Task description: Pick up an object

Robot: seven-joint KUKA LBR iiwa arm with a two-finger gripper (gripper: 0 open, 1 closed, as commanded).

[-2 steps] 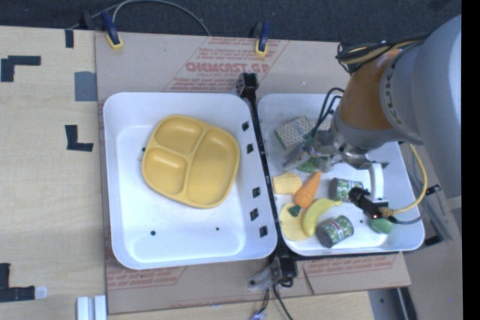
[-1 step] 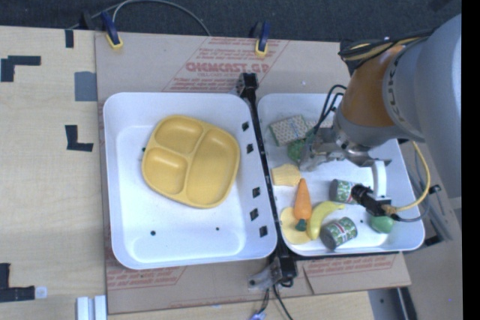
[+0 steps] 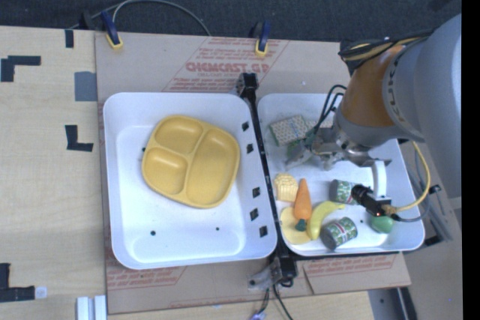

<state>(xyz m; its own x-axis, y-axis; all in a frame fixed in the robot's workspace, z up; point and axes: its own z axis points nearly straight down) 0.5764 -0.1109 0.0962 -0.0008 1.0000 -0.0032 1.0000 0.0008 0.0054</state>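
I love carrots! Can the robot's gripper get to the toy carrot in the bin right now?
Probably yes. The carrot lies uncovered on top in the right bin, between the corn and the banana. The gripper hangs just above it, though those close neighbours could crowd the grab.

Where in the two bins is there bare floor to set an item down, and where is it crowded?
Free: the left bin, between the yellow divided plate and its near wall. Crowded: the right bin, where corn, carrot, banana and cans cluster beside the arm.
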